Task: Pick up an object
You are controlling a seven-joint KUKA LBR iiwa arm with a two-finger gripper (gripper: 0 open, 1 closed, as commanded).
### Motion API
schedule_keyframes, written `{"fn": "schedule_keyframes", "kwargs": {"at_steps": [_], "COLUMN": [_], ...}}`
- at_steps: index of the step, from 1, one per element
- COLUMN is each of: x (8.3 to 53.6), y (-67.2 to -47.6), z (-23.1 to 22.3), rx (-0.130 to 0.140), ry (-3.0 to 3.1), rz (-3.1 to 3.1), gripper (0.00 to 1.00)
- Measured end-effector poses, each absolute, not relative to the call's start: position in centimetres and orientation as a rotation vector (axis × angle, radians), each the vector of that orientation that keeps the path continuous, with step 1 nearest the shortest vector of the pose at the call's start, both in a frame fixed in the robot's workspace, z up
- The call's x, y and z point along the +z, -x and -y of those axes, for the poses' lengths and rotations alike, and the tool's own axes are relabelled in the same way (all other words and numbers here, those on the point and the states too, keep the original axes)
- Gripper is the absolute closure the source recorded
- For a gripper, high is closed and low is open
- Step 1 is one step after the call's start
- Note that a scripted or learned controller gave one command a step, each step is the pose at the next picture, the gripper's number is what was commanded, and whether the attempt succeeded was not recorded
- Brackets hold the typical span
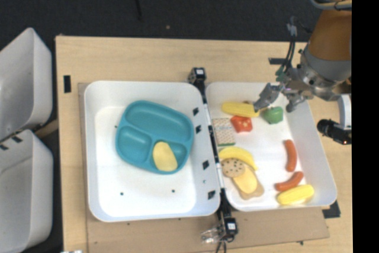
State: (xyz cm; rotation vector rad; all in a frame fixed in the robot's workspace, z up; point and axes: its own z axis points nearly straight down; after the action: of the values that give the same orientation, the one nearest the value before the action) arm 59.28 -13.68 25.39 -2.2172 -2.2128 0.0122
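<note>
My gripper (276,103) hangs over the far part of the right bin (314,145), its two fingers spread open. A small green piece (273,115) lies in the bin just in front of the gap between the fingers, and nothing is held. Left of it lie a yellow piece (238,108) and a red piece (241,124). Nearer the front are two orange sausages (290,155) (289,181), a yellow lemon-like piece (295,194), a banana (238,155), a cookie (233,168) and a tan slice (249,183).
The left bin (100,186) holds a teal divided plate (148,127) with a yellow piece (164,157) in its near compartment. A striped card (223,131) lies by the divider between the bins. White boxes (21,86) stand left of the bench.
</note>
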Motion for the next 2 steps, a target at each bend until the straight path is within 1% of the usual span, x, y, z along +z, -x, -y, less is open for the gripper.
{"fn": "schedule_keyframes", "kwargs": {"at_steps": [1,2], "x": [26.1,19.8], "y": [-59.5,-59.6], "z": [13.7,13.7], "rx": [0.001,0.004], "ry": [2.222,2.223], "rz": [2.222,2.219], "gripper": [0.0,0.0]}}
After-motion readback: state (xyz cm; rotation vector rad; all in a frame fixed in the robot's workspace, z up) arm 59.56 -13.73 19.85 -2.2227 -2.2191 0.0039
